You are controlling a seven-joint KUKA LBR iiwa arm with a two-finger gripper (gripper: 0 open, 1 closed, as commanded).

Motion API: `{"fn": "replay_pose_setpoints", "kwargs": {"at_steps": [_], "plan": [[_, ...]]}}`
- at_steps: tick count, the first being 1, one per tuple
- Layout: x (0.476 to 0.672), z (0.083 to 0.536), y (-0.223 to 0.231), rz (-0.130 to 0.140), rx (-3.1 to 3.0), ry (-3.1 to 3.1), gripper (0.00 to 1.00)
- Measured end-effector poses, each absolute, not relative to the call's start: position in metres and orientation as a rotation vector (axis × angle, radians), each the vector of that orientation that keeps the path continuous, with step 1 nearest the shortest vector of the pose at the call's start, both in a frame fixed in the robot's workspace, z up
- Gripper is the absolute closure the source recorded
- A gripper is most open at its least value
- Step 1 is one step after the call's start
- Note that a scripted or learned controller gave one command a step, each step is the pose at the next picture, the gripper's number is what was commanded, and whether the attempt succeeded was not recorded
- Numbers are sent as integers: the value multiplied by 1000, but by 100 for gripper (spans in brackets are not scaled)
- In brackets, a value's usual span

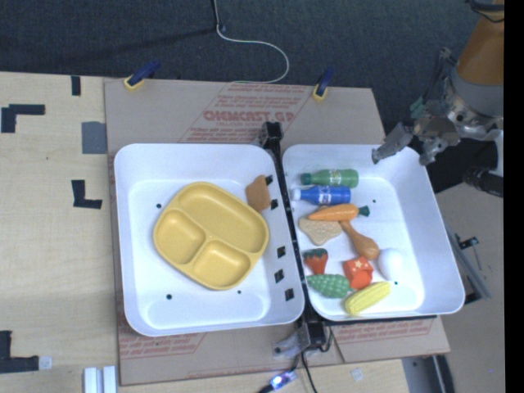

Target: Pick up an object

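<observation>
The right bin (434, 219) holds several toy foods: a green bottle (332, 178), a blue bottle (323, 195), a carrot (336, 213), a bread slice (319, 231), a drumstick (360, 241), a white egg (390, 262), two red pieces (316, 260) (358, 271), a green vegetable (327, 285) and a corn cob (368, 297). My gripper (404, 153) hangs over that bin's far right corner, above and right of the green bottle. Its fingers are spread open with nothing between them.
The left bin (139, 293) holds a yellow divided plate (211, 234) and a brown piece (259, 193) by the wall between the bins. A white cable (254, 43) lies on the dark floor behind the bench. Two clamps (141, 74) (322, 83) hold the cardboard's back edge.
</observation>
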State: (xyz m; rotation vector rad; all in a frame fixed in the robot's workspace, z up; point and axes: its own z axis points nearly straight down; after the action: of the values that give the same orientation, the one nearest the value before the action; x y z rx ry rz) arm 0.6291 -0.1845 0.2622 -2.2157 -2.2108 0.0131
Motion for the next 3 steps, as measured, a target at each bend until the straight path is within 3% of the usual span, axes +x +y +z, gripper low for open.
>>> {"fn": "replay_pose_setpoints", "kwargs": {"at_steps": [1, 3], "plan": [[631, 271, -184, 2, -2220, -2222, 0], [630, 181, -174, 6, -2218, -2221, 0]]}}
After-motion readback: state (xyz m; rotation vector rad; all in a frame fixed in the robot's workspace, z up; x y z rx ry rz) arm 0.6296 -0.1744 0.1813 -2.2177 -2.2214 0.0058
